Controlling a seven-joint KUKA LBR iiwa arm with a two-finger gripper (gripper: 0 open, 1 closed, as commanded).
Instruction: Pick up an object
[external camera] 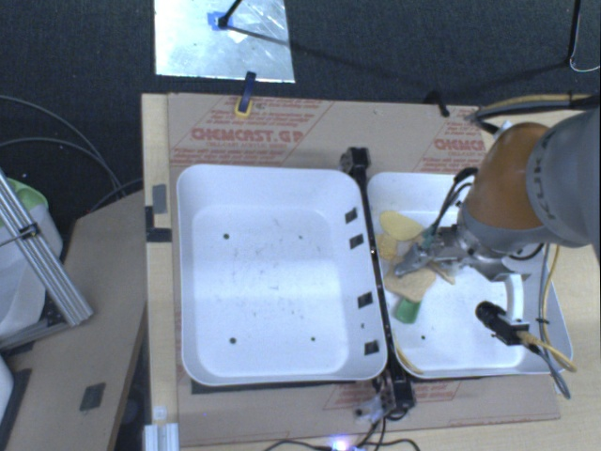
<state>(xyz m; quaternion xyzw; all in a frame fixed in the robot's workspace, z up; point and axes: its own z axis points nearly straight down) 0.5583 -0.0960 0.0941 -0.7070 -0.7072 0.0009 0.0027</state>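
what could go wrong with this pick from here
1. The gripper sits low over a tight cluster of objects in the right bin: a yellow piece, a tan piece and a green item. It may catch two at once, or none.
2. The cluster lies close to the divider between the bins, so a nudge may push objects against the wall, where they are harder to reach.

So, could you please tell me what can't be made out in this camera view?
- The hand: too small and blurred against the pile to tell its state or whether it grips anything.
- The yellow and tan objects: overlapping and partly under the hand, identity unclear.
- The green object: mostly hidden beneath the tan piece.
- The right bin: far side covered by the arm.
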